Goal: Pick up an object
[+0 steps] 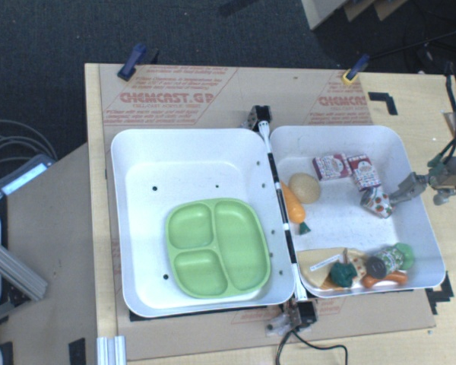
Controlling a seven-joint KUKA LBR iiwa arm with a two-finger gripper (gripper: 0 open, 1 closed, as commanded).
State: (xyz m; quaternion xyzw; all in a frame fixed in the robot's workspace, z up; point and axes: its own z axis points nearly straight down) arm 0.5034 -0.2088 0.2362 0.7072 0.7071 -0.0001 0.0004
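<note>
Lowest in frame, a green divided plate (pixel 216 247) lies in the left bin (pixel 137 158). Pincer (pixel 405 191), at right edge, state cannot be told; a small patterned packet (pixel 375 201) lies just left, touching or nearly so

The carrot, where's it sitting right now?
The carrot lies in the right bin, against its left wall beside the divider, just left of the tan round object.
</note>
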